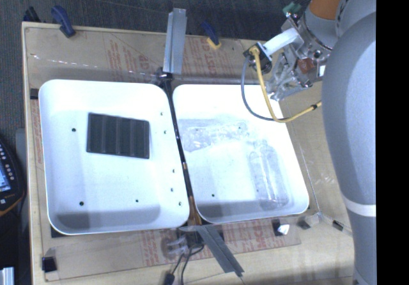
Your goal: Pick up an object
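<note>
Bench (pixel 96 63) with two white bins; gripper (pixel 285 82) hangs above the right bin's (pixel 223 210) far corner.
I cannot tell its state; the clear bottles (pixel 268 172) may slip, being see-through and round.

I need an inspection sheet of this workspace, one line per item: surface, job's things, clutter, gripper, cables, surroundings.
Surface: wooden bench bearing a left white bin and a right white bin, side by side.
Job's things: dark ribbed rectangular pad lying flat in the left bin; two clear plastic bottles in the right bin, one lying near its far side, one along its right side.
Clutter: nothing seen.
Gripper: gripper above the right bin's far right corner, holding nothing visible.
Cables: yellow cable looping below the gripper.
Surroundings: blue clamps on the bench's far edge; dark floor.
</note>
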`<state>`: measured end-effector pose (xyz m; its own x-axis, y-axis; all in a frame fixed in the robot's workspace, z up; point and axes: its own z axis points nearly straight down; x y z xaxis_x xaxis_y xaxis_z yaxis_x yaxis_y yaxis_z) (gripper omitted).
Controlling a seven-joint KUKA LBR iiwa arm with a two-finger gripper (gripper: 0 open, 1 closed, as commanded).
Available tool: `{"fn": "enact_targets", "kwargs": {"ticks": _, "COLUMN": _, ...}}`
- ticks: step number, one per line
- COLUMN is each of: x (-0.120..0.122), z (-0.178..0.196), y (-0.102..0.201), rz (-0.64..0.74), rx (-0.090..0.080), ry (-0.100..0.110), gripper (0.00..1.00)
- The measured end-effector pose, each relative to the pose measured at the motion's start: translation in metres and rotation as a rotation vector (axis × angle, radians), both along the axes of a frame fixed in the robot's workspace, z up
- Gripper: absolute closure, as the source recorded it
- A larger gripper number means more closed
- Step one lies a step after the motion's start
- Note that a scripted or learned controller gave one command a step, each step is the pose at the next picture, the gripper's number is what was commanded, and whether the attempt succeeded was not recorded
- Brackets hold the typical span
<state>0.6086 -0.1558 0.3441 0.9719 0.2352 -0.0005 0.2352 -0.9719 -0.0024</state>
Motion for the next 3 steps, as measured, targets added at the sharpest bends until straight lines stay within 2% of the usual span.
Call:
{"fn": "enact_targets", "kwargs": {"ticks": 1, "x": -0.026, "z": -0.031, "y": 0.018, "rz": 0.106, "rx": 0.002, "ry": 0.006, "gripper": 1.00}}
{"fn": "enact_targets", "kwargs": {"ticks": 2, "x": -0.026, "z": -0.023, "y": 0.020, "rz": 0.116, "rx": 0.004, "ry": 0.010, "gripper": 1.00}}
{"fn": "enact_targets", "kwargs": {"ticks": 3, "x": -0.032, "z": 0.000, "y": 0.060, "rz": 0.323, "rx": 0.001, "ry": 0.001, "gripper": 1.00}}
